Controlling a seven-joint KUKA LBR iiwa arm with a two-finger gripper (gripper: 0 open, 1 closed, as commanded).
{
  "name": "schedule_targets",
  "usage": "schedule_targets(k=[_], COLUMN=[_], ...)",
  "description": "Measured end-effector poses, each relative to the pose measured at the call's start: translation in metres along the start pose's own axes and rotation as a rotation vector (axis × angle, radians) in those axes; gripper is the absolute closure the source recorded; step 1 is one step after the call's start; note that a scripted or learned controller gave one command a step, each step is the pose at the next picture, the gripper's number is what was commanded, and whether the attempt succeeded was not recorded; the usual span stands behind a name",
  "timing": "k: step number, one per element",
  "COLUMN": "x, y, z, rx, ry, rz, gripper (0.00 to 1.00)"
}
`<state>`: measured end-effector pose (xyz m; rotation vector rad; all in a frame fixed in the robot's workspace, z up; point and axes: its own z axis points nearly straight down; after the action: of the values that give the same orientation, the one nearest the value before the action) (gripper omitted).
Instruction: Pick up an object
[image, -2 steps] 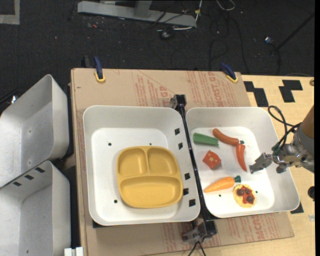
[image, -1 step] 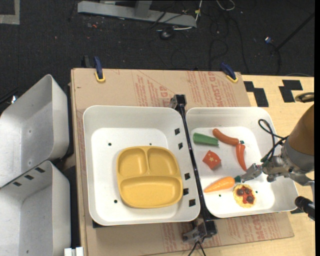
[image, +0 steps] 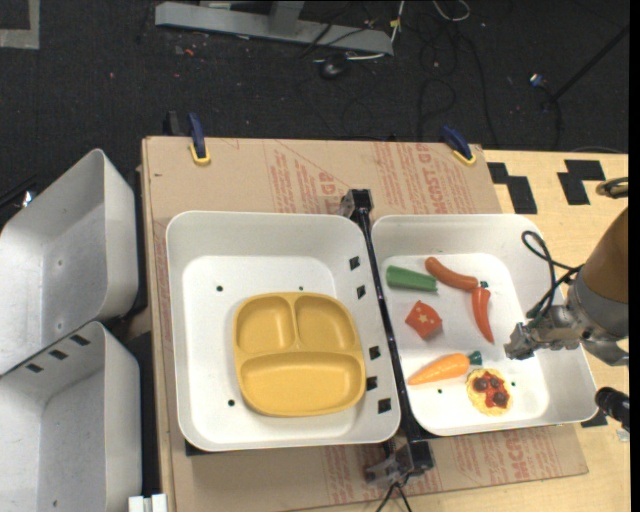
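Starting with the biggest things, you have two white bins side by side: the left bin (image: 190, 300) carries a yellow divided tray (image: 298, 353) in its middle, and the right bin (image: 560, 395) carries all the small toy foods

Your arm (image: 612, 280) enters from 3 o'clock, and the gripper (image: 522, 342) hangs at the right side of the right bin, just past the red chili. I cannot tell from this view how its jaws stand, and nothing shows between them

Candidates for the pick, large to small: the orange carrot (image: 440, 369) at about 7 o'clock in the bin, the curved sausage (image: 452, 274) at 12 o'clock, the red chili (image: 483, 314) near centre-right, the green block (image: 411, 279) at 11 o'clock, the small pizza (image: 489, 390) at 5 o'clock, and the strawberry (image: 424, 319) near the middle

I judge you are in the approach step, with no grasp made yet. The chili and the pizza lie nearest the gripper; the next move calls for centring over one piece, lining the grip across its narrow width, then descending clear of its neighbours
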<state>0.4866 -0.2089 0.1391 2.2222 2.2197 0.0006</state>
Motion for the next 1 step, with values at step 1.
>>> schedule_targets(k=[1], x=[-0.0041], y=[-0.0086], z=[-0.0545], rx=[-0.003], ry=[-0.002], rz=[0.0], gripper=[1.0])
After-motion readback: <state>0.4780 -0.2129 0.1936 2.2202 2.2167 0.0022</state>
